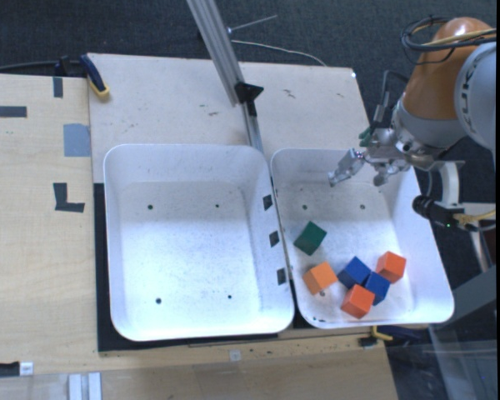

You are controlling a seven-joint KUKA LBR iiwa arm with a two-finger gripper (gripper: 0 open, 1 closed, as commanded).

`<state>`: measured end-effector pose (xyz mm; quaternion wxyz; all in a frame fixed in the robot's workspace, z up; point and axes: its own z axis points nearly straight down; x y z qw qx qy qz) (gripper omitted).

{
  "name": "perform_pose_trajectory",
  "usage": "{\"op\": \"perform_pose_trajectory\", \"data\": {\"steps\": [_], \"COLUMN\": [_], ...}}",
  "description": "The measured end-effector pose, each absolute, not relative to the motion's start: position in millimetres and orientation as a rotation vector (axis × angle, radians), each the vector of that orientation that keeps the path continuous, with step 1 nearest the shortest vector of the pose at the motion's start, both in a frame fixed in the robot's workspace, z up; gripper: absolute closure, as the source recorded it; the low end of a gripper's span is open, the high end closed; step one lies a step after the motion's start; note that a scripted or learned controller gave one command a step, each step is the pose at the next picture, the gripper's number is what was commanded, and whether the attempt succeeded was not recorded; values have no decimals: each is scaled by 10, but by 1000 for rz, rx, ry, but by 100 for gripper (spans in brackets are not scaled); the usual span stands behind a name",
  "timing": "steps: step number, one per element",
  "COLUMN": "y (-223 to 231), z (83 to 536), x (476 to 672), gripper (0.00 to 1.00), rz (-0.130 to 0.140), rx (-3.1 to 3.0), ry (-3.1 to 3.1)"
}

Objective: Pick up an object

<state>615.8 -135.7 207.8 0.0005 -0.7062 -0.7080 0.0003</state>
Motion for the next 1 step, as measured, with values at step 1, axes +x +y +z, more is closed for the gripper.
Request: {"op": "perform_pose_trajectory", "data": {"steps": [1], "y": [-938], "z": [871], "x": [5902], "gripper": [0], "rz": [8], "rx": [-2214], "ry": [-2219]}}
